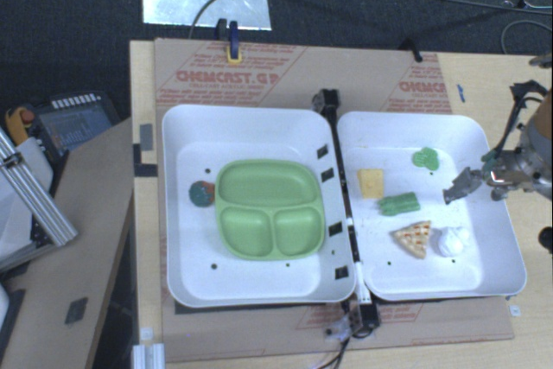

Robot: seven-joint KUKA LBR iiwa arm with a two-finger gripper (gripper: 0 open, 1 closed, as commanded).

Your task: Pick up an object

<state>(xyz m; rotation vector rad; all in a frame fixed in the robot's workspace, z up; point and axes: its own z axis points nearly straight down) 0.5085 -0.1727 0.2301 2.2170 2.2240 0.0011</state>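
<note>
Sitting on the counter (285, 65), left bin (186, 186) holds a green tray (268, 207); right bin (484, 186) holds the pickable items: green block (399, 204), cheese (371, 183), pizza slice (414, 237), white lump (450, 241). Gripper (458, 187) hangs at the right bin's right side, carrying nothing visible; its opening I cannot tell. Risk: items lie close, so a descent may nudge neighbours or close on none.

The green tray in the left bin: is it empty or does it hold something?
Empty. All three compartments of the tray show bare green; the small round object lies outside it, left of its rim.

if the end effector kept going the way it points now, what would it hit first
Probably the green block: the end effector points left and slightly down over the right bin. Its height is unclear, so it could pass over.
</note>
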